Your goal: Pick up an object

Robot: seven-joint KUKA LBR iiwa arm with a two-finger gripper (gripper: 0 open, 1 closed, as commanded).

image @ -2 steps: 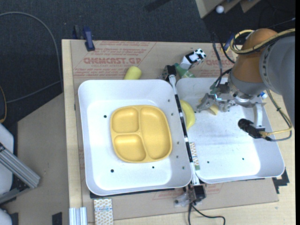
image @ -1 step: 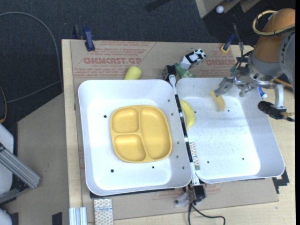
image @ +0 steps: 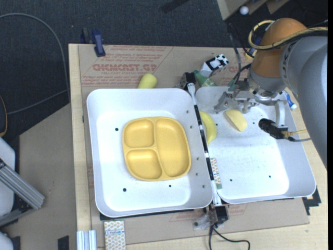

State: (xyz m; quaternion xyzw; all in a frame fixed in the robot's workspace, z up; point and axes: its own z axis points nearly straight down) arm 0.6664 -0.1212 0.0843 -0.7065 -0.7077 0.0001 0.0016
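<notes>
A pale yellow block (image: 236,120) lies in the back part of the right bin (image: 260,176). My gripper (image: 234,104) hangs just behind and above it, with its fingers spread apart and nothing visibly between them. A rounder yellow object (image: 207,126) rests against the right bin's left wall. In the middle of the left bin (image: 104,155) sits a yellow divided plate (image: 156,148).
On the cardboard behind the left bin lies a small yellow object (image: 148,80). A black-and-white item (image: 216,63) and a green-and-black one (image: 196,78) sit behind the right bin's back-left corner. A blue clamp (image: 97,41) grips the board's far edge.
</notes>
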